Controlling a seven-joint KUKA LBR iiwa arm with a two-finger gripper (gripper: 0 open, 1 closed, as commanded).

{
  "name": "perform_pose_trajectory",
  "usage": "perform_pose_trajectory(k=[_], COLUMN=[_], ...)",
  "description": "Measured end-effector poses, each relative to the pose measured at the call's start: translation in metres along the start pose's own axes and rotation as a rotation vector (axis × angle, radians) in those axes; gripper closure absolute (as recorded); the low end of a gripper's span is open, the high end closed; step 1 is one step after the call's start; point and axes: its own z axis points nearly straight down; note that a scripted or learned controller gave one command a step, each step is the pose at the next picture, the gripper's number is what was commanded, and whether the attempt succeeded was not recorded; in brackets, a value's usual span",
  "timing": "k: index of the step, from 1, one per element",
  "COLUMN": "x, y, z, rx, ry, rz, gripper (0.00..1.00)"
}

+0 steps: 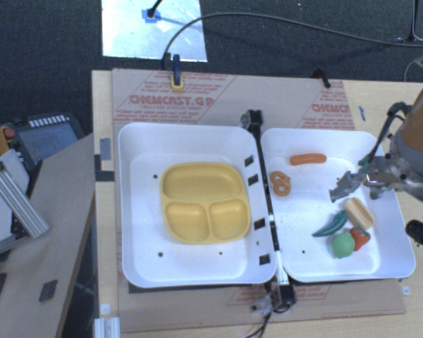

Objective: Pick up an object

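Camera view: tan bread roll [359, 213], green pepper [331, 224] alongside.

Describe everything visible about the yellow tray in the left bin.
The yellow tray is a rounded, plastic-looking plate with three compartments: one wide section at the far side and two smaller ones nearer the camera. It lies flat, right way up, about centered on the floor of the left bin. All three compartments look bare, and it touches only the bin floor.
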Motion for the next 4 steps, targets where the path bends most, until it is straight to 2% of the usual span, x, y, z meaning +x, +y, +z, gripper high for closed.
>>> perform_pose_trajectory(k=[1,4], x=[0.0,-0.013], y=[0.002,0.007], z=[-0.004,0.157], rx=[-0.01,-0.006], ry=[-0.002,-0.001], rz=[-0.002,0.001], gripper=[0.0,0.0])
